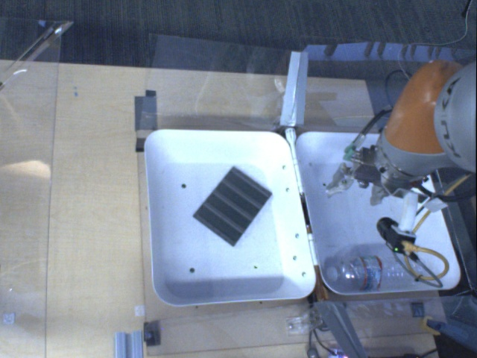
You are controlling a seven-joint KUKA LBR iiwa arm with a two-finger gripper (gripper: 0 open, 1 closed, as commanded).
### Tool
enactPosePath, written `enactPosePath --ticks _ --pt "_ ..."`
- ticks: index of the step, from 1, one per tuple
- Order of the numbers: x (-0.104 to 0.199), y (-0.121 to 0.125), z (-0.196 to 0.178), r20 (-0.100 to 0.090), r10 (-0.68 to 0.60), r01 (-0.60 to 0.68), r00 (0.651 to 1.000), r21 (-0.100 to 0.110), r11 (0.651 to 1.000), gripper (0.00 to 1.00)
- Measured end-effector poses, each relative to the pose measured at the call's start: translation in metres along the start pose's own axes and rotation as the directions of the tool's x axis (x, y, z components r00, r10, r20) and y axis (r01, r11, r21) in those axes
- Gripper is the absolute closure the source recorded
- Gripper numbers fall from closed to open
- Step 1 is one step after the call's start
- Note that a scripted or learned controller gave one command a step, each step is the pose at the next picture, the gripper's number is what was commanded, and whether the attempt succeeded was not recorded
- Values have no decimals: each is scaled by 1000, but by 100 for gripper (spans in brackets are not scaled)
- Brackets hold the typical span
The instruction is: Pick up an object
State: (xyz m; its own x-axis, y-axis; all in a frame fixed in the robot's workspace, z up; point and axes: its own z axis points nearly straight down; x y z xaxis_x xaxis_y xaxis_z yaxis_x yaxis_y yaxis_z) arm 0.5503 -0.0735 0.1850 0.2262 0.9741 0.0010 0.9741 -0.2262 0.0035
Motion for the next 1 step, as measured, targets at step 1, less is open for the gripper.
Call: enactPosePath --ticks 1 --pt "-66 22 -40 1 -68 68 998 -2 998 0"
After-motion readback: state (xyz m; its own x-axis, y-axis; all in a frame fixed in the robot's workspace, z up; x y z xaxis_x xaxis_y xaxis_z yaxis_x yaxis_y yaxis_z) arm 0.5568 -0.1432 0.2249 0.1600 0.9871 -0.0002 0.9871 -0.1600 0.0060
